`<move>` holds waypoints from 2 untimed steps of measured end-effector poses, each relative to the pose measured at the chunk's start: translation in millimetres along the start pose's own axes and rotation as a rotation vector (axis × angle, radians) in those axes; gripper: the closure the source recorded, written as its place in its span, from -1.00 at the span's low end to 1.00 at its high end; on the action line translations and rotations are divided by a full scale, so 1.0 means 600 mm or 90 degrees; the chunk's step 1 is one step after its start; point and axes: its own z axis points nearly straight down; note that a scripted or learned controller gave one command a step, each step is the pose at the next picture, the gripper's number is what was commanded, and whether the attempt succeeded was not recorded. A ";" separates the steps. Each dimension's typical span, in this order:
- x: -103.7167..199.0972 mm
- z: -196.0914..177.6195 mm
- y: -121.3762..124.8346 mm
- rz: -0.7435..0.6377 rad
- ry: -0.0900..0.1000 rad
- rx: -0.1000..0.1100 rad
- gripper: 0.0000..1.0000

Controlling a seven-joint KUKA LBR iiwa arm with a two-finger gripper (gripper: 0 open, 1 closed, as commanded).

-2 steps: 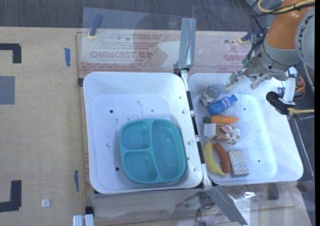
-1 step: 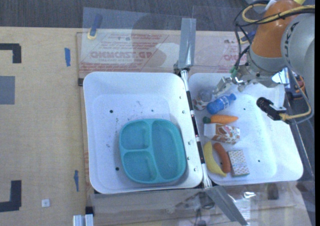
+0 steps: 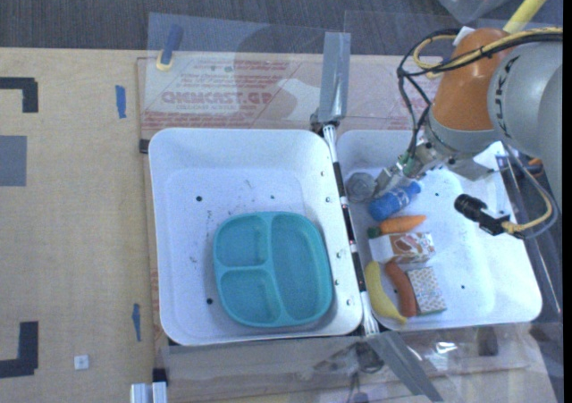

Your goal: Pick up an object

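Hovering hand [image 3: 399, 173] above blue bottle [image 3: 393, 203]

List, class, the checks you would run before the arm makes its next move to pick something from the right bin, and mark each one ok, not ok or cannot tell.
1. Tool is over the right bin: ok.
2. A target lies close to the tool: ok, the blue bottle sits just below it.
3. Something is already held between the fingers: cannot tell.
4. Bottle has room around it: not ok, the carrot and a grey round piece lie close by.
5. The cable stays out of the way: cannot tell.
6. Left bin with the teal tray is out of the path: ok.
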 end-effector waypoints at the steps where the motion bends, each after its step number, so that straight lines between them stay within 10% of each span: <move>1: 0.025 0.004 -0.113 0.103 0.010 -0.002 -1.00; 2: 0.078 0.002 -0.166 0.235 0.010 -0.002 -1.00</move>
